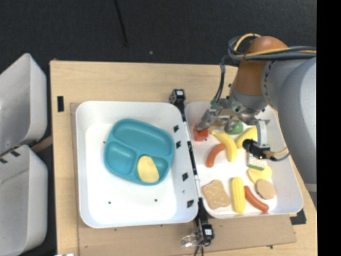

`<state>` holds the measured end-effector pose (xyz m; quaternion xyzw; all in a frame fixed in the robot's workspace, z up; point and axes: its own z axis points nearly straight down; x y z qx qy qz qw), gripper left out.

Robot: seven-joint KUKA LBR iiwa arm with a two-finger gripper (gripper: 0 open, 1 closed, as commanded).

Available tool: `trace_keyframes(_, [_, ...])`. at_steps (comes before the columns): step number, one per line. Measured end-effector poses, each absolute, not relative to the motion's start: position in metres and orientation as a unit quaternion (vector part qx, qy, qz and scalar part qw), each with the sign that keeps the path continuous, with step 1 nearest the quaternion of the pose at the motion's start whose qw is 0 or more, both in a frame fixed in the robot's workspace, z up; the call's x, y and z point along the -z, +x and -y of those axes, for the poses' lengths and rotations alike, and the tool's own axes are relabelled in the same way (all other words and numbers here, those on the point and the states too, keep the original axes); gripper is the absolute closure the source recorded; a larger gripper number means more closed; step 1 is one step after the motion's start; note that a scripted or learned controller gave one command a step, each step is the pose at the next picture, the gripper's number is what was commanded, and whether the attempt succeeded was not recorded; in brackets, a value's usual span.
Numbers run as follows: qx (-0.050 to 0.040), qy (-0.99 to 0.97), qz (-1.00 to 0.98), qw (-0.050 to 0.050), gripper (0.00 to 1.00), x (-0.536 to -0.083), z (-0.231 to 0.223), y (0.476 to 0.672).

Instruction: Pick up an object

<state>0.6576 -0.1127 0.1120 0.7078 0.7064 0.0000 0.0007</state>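
Presently my gripper point(213, 117), fingers spread and holding nothing, hangs at twelve o'clock in the right white bin point(285, 199), just over the small red-orange plastic tomato point(200, 134): probably light, rigid, slick; grip its widest middle.

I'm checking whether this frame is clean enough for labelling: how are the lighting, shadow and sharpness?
Camera view: even, soft light, no harsh glare on the white bins; a faint shadow lies under the blue plate; the whole frame is slightly soft, so the gripper and the green item beneath the wrist blur together; the surround beyond the bench is dark.
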Motion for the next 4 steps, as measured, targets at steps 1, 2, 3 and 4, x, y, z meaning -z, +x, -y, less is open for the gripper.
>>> trace_keyframes(1, [0.0018, 0.709, -0.706, -0.002, 1.00, -0.118, 0.114, 0.657])
trace_keyframes(2, [-0.0004, 0.708, -0.706, 0.001, 1.00, -0.163, 0.116, 0.650])
trace_keyframes(3, [-0.0007, 0.708, -0.706, 0.002, 1.00, -0.215, 0.127, 0.651])
trace_keyframes(4, [-0.0002, 0.707, -0.707, 0.001, 1.00, -0.241, 0.129, 0.652])
